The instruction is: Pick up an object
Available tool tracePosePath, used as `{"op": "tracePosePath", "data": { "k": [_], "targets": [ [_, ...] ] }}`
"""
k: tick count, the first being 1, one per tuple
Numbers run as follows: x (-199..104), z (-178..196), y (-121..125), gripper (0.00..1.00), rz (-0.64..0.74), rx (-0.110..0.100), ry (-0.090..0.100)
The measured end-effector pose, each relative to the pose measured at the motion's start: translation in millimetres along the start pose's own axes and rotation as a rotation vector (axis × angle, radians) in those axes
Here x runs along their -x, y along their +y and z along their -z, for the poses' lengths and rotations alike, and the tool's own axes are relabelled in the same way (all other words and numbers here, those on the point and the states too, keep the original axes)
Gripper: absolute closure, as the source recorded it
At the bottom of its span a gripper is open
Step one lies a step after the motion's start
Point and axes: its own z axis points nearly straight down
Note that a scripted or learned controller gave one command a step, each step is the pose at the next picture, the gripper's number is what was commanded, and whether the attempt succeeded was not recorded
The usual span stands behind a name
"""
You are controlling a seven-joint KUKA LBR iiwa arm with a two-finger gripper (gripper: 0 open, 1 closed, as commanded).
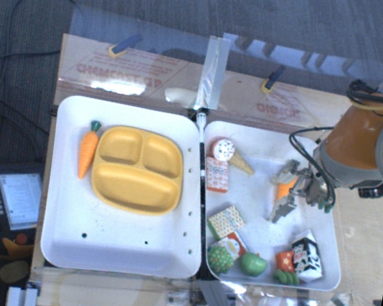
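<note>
Over the right-hand shallow white plastic bin (336, 242), the grey arm with its orange band (354, 136) reaches in from the right, and its two-finger hand (286, 192) hangs low above the bin floor in the upper right part of the bin. A small orange carrot-shaped piece (284, 189) sits between the hand's metal fingers, which are closed in on either side of it, so the hand appears to have hold of that piece. Elsewhere in this bin lie a toy ice-cream cone with a white scoop (229, 153) near the top left, a small red and white carton (217, 175) just below it, a green and white checked packet (227, 220) towards the middle, a round green toy vegetable (253, 264) and a leafy green piece (221, 257) along the near wall, and a black and white cow-patterned carton (308, 257) beside a red strawberry-like toy (285, 260) in the near right corner. The left-hand white bin (56, 220) holds a yellow divided plastic tray (138, 169) and, just to its left, an orange toy carrot with a green top (88, 152). Both bins rest on the desk (153, 77).
</note>
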Motion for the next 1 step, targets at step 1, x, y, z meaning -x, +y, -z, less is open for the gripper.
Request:
{"op": "tracePosePath", "data": {
  "k": [1],
  "targets": [
    [1.9, 11.4, 1.0, 1.0, 0.002, -0.003, -0.005]
  ]
}}
